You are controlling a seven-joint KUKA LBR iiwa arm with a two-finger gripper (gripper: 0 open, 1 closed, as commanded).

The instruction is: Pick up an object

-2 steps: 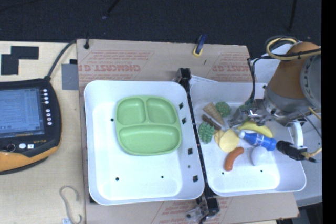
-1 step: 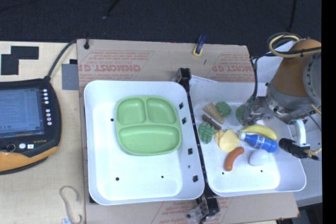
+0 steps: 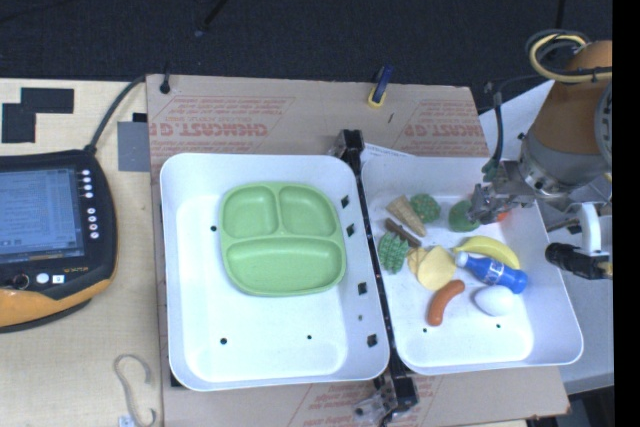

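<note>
- Landmark taken: the shallow white right-hand bin (image 3: 520, 340), which held all the loose toy food.
- The grey arm with the orange band (image 3: 572, 120) reached in over that bin's upper right corner; the pincer (image 3: 488, 205) sat low at the bin's upper right, just beside a small dark green round item (image 3: 463, 215).
- Pincer state: could not tell whether released or clenched; the tip was too small and dark to resolve. Nothing was visibly between it.
- Progress judged: pick not yet done. Every item lay on the bin floor, none lifted.
- Candidate objects, all inside the right-hand bin: yellow plastic banana (image 3: 490, 248) near its centre, blue bottle with white cap (image 3: 492, 272) just below the banana, white egg (image 3: 492, 301) below the bottle, orange-red sausage (image 3: 445, 302) left of the egg, green broccoli-like piece (image 3: 425, 207) toward the upper middle.
- Left of that bin, a second white bin (image 3: 190, 315) carried a light green divided plastic plate (image 3: 282, 240).
- Remaining: close on one item, lift clear.
- Writing: cardboard sheet (image 3: 210, 120) under the bins bore red printing, reversed and upside down, not confidently legible. A handheld control pendant (image 3: 45, 225) lay on the surface far left of the bin; screen text too small to read.
</note>
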